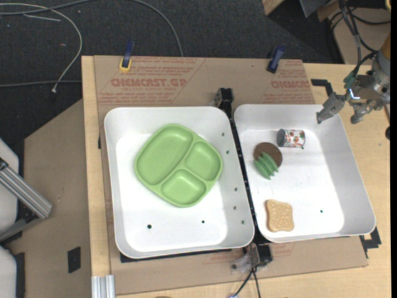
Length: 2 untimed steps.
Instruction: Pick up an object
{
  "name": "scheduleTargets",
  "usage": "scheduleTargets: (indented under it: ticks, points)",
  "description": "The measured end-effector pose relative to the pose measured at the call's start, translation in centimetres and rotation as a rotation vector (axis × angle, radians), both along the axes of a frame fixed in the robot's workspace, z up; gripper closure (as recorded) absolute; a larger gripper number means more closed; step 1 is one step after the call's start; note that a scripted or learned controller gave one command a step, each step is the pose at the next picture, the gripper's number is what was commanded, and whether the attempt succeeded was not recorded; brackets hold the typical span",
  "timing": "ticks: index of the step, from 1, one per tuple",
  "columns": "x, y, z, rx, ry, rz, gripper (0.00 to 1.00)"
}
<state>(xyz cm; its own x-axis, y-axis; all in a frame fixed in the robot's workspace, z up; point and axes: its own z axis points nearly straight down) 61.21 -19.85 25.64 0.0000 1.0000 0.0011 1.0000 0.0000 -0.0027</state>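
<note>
The right bin [347,185] holds three small items. A little white can with red print [291,138] lies on its side near the back. A brown disc [267,151] with a green ridged piece [268,165] on it sits just left of the middle. A slice of toast [279,215] lies near the front. My gripper [342,113] hovers over the bin's back right corner, to the right of the can and apart from it. It is open, with nothing between its spread fingers.
A green three-compartment plate [178,164] lies in the left bin [124,216]. The bins meet at a black-clamped divider [239,166]. Blue clamps [127,53] pin the cardboard base at the back. Cables trail across the dark floor behind.
</note>
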Motion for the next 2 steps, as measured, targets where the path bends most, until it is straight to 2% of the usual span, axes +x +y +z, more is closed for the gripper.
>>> scheduleTargets:
  ticks: [1,2]
  points:
    - [0.1,0.0,0.1,-0.001,-0.002,0.001,0.0]
    - [0.2,0.2,-5.8,0.0,-0.002,0.0,0.0]
